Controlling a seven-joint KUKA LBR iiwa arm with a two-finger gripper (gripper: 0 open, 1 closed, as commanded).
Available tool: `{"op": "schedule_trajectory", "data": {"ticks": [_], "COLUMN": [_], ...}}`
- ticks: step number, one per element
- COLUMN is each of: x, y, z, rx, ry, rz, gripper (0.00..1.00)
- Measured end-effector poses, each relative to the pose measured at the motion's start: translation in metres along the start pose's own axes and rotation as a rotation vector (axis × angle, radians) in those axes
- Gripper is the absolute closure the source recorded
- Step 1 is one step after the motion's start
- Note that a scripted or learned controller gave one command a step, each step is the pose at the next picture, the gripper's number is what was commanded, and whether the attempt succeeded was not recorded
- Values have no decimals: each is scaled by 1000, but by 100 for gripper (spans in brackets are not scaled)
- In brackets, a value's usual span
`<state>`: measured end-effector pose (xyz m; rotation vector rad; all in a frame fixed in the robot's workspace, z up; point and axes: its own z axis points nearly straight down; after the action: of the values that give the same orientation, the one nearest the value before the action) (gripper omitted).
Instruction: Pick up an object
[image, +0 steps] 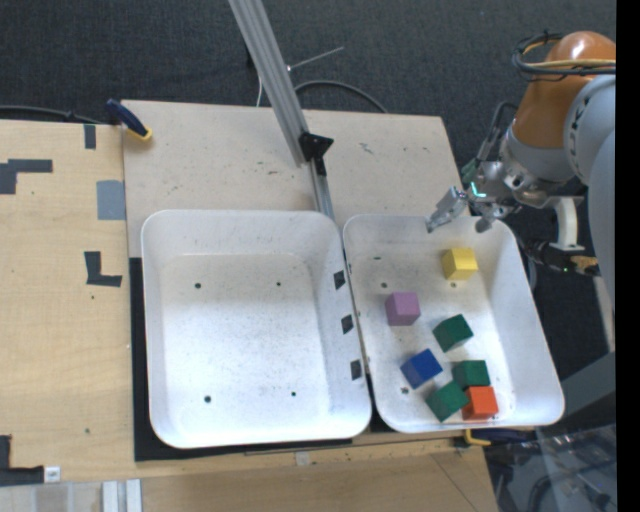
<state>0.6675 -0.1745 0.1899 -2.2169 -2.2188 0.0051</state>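
Two shallow white bins sit side by side on the worktop (230, 160). The left bin (240, 225) has only dark specks on its floor. The right bin (520, 290) carries seven small blocks: one yellow block (460, 263) near the far end, one purple block (402, 307) nearer the middle, one blue block (421, 367), one orange block (481, 402), and three green blocks, the first (454, 331) standing apart just right of the purple one, the second (471, 374) and third (448, 401) crowded against the orange block at the near corner.

The gripper (459, 210) hangs over the far rim of the right bin, above and apart from the yellow block, its two fingers spread with nothing between them. The fingertips are small and blurred against the white rim. The arm (560, 100) is cut off at the right edge. The orange block partly hides the green blocks beside it, so their edges are hard to separate.
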Motion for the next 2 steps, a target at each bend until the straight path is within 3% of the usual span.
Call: {"op": "schedule_trajectory", "data": {"ticks": [1, 2], "x": [0, 1], "y": [1, 2], "z": [-3, 61], "rx": [-4, 1], "ry": [-3, -1], "rz": [-1, -1], "gripper": [0, 0]}}
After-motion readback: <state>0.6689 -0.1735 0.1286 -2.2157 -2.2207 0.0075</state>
